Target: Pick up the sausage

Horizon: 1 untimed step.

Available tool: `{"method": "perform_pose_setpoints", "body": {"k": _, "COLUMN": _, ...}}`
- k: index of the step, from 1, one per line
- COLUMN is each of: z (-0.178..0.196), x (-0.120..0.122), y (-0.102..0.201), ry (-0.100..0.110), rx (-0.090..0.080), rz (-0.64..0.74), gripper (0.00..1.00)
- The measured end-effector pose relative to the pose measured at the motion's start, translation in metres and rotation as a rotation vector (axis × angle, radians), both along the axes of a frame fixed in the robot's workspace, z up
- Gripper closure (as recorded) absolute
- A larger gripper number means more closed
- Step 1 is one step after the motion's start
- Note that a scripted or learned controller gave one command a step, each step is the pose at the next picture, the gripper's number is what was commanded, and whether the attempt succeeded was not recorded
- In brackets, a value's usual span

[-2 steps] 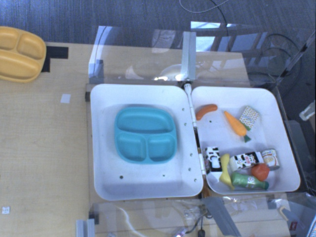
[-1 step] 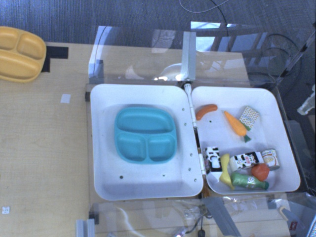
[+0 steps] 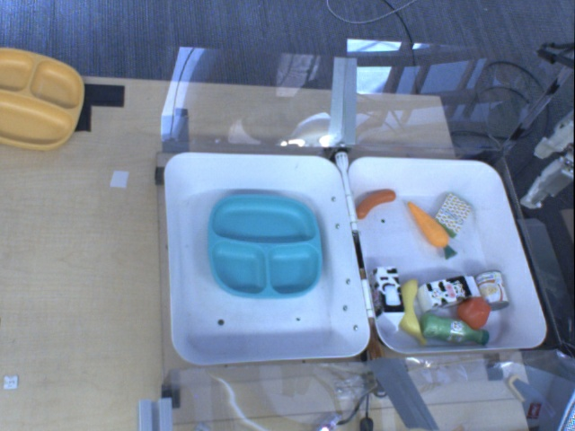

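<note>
Clearly, sausage [image 3: 375,202] lying slantwise, right end raised, right bin [image 3: 503,187]

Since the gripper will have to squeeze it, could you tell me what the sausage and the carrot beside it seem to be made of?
The sausage looks like moulded plastic toy food: even orange-red colour with a faint sheen. The carrot looks the same, a smooth orange body with a green tip. Whether either is hard or soft cannot be told.
</note>
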<state>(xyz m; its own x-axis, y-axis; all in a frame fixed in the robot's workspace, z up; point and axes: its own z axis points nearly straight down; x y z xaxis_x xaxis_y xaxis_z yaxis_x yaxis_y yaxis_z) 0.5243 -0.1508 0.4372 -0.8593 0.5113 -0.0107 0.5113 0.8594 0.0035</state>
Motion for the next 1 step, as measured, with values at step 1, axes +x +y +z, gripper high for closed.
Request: {"method": "perform_pose_setpoints", "body": {"k": 1, "z": 0.0002, "x": 0.0528, "y": 0.0646, "ry": -0.001, "rx": -0.001, "rz": 0.198, "gripper": 0.00}}
